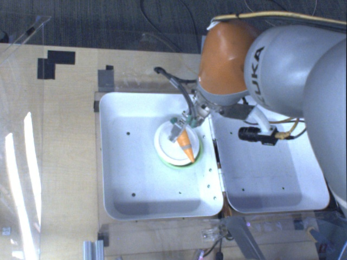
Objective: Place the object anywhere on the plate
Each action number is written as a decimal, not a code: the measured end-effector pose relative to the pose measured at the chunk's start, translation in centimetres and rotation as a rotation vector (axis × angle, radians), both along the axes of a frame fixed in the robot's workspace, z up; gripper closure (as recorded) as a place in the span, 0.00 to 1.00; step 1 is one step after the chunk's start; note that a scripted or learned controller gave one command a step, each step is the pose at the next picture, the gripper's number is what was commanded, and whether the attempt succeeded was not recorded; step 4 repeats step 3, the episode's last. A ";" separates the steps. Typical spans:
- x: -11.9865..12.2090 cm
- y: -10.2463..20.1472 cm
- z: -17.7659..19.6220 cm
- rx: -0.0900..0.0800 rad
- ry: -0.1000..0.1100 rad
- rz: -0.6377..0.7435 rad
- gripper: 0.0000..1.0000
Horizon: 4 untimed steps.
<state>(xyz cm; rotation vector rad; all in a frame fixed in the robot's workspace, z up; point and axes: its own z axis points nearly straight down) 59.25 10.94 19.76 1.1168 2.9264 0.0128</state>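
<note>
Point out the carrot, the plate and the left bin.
carrot [186,142]: camera view, middle of its orange body.
plate [164,148]: camera view, bare white surface left of the carrot.
left bin [135,183]: camera view, bare floor.

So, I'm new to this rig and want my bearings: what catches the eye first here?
The big grey arm with its orange band reaches in from the right. Its gripper hangs over the green-rimmed white plate in the left bin. An orange carrot lies on that plate, just below the gripper.
</note>
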 end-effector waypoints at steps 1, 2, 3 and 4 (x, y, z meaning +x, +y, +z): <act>0.2 0.1 1.2 0.003 -0.006 0.000 1.00; 0.6 -5.6 1.0 0.018 -0.045 0.115 1.00; 0.3 -6.0 0.4 0.014 -0.032 0.111 0.00; 0.3 -6.0 0.4 0.014 -0.032 0.111 0.00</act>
